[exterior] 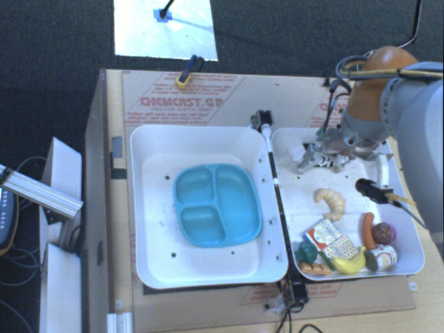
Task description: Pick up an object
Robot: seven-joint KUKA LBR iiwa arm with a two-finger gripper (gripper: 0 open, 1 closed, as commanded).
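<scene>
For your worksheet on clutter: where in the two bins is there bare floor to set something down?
Left bin: a bare band surrounds the blue tray. Right bin: bare between the croissant and the hand; its near corner is crowded around the banana.

A robotics lab: bench (208, 96) with two white bins (156, 207), toy food (347, 252), loose cables (21, 255), dark carpet (48, 61).

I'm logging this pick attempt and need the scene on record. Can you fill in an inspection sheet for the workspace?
Surface: bench bearing left bin and right bin.
Job's things: in right bin, croissant, sausage, banana, carton, can.
Clutter: blue tray in left bin; yellow-black tool on bench.
Grippers: gripper low over right bin's far end, nothing seen between fingers.
Cables: black cable above arm.
Surroundings: dark floor, white sheet.
</scene>
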